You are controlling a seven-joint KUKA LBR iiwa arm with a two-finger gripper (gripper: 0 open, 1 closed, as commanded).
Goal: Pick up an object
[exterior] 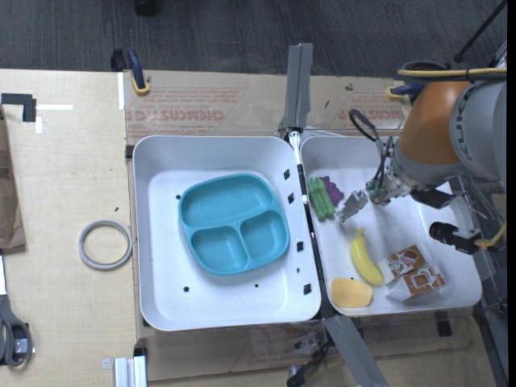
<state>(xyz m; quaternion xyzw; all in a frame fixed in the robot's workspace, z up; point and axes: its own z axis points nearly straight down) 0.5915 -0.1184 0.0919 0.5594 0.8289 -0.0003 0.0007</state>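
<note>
Camera view puts the objects you could pick in the right bin [472,297], in the lower right of the frame. You see a banana [364,259] lying near the middle of that bin, and just below it a pale yellow rounded piece [351,293] against the bin's lower rim. To the right of the banana sits a small brown-and-white packet [413,271], near the lower right corner. In the upper left part of the same bin lie a green ridged item [321,200] and a purple cluster [332,191], touching each other, close to the divider between the bins.

Your gripper [355,206] sits just right of the green and purple items and above the banana, its grey tip low over the bin floor. You cannot tell from this angle whether it is released or clenched, and nothing is visibly caught in it. The arm [439,131], grey with its orange band, reaches in from the upper right of the frame.

The left bin [153,240] fills the middle of the frame and holds a blue divided plate [234,224]. On the bench to the far left lies a grey ring [105,243], with scissors [12,337] at the lower left edge.
</note>
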